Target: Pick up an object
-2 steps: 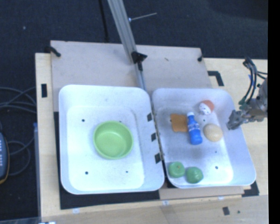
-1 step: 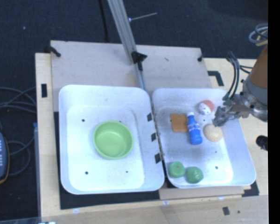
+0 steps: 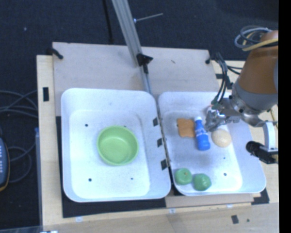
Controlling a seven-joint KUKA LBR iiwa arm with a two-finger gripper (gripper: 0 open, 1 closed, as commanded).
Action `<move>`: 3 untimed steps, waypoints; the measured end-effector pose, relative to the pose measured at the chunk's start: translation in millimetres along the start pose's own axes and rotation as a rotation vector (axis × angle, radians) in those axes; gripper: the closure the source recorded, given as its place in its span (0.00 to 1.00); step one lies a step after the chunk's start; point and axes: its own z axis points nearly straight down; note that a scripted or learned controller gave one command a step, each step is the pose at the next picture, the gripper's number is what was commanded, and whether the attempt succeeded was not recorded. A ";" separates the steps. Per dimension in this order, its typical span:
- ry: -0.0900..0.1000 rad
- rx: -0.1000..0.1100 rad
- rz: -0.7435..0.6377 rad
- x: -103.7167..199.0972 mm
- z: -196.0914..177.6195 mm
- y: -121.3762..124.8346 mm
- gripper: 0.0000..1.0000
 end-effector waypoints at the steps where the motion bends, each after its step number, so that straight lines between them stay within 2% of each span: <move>1: 0.000 0.001 0.000 51.6 15.0 15.3 1.00; 3: -0.001 0.000 -0.001 142.9 21.6 59.6 1.00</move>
